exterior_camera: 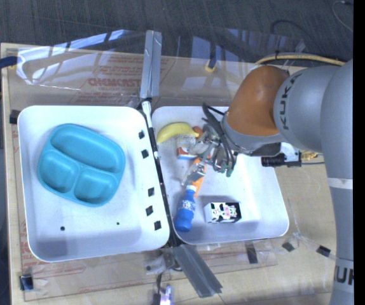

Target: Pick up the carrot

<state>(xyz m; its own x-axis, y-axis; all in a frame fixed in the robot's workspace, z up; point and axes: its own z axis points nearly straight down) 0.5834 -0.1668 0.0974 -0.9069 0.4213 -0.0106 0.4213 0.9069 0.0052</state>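
The carrot [196, 178] is a small orange piece lying near the middle of the right bin [265, 196], just above the blue bottle. My gripper [212, 155] reaches down into the right bin from the right. It hovers over the cluster of items directly above and to the right of the carrot, and its tip is close to the carrot's upper end. Whether it touches the carrot is unclear. The grey arm with its orange band [259, 103] covers the bin's upper right part.
A yellow banana [175, 131] lies at the right bin's top left. A blue bottle [185, 210] and a black-and-white box [224, 211] lie near its front. The left bin [36, 234] holds a blue divided plate [81, 164].
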